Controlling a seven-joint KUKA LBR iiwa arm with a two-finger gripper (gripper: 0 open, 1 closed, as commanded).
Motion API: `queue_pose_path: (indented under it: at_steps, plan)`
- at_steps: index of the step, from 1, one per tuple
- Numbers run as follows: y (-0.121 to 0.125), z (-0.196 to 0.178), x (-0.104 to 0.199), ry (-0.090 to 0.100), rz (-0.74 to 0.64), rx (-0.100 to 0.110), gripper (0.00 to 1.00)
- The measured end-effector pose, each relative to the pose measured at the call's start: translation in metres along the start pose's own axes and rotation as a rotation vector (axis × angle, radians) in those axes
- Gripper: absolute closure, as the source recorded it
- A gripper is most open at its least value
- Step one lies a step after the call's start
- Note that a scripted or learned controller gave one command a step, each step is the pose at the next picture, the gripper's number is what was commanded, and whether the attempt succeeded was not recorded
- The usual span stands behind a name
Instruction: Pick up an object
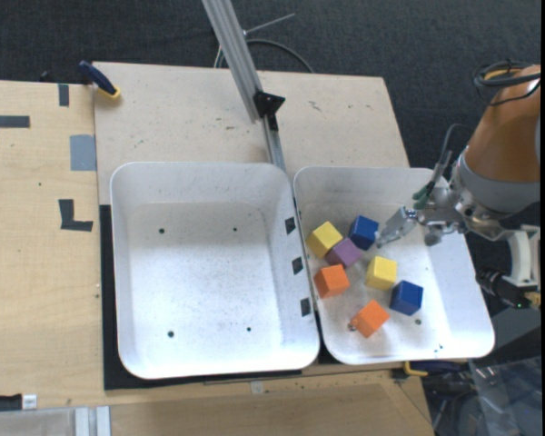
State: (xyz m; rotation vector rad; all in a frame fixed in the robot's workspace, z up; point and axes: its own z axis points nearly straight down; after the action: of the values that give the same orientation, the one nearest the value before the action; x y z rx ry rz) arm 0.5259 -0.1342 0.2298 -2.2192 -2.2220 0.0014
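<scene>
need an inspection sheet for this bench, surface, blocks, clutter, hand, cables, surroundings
surface: wooden bench bearing two white bins, left bin and right bin, side by side.
job's things: seven blocks in the right bin: two yellow, two blue, two orange, one purple.
clutter: blue-and-yellow item at the board's far left corner.
hand: hand low over the right bin beside the upper blue block, nothing seen between its fingers.
cables: black cable behind the board.
surroundings: dark carpet, metal rail.
</scene>
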Motion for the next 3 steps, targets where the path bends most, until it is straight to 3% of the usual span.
queue_pose_path:
  at_steps: [1, 2, 3]
  plan:
    - [-0.007, 0.142, -0.013, -0.001, 0.002, 0.003, 0.00]
    - [-0.006, 0.127, -0.013, 0.001, 0.001, 0.000, 1.00]
    - [0.023, 0.034, 0.087, 0.002, -0.009, -0.007, 1.00]
